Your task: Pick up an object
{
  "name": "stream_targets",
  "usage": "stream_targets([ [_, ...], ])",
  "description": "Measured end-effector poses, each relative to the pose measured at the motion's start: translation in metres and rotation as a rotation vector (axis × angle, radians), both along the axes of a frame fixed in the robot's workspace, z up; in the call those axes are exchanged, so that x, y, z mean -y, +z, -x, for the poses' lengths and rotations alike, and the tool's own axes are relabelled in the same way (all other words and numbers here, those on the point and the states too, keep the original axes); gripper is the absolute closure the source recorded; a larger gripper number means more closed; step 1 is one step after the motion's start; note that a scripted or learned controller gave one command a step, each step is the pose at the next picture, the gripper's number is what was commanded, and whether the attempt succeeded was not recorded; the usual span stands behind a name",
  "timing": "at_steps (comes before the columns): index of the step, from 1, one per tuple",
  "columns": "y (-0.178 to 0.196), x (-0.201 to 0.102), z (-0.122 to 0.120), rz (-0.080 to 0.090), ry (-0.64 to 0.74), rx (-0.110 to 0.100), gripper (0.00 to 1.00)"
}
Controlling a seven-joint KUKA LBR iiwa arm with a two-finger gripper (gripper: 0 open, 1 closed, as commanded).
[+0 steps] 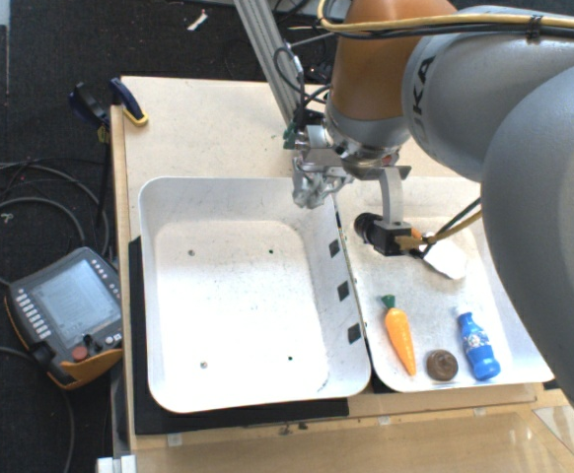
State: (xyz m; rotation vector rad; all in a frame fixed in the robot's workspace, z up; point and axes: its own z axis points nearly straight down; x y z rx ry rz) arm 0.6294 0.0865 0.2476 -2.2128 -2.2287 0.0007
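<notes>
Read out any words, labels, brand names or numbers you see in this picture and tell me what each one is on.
"KU": black letters on the grey arm just below its orange band, partly cut off by the curve of the arm.
Blue bottle: it has a pale label, too small to read.
Handheld control pendant on the floor: its screen and buttons are too blurred to read.
Nothing else carries readable text.

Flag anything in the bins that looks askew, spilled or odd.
Nothing stands out. In the right bin the carrot, brown disc and blue bottle lie apart and intact, with a white piece near the gripper. No spill.
</notes>
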Motion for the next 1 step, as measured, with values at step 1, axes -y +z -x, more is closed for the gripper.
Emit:
stream_targets([
  [1,0.0013,0.0030,0.0000,0.001,-0.004,0.001,0.00],
])
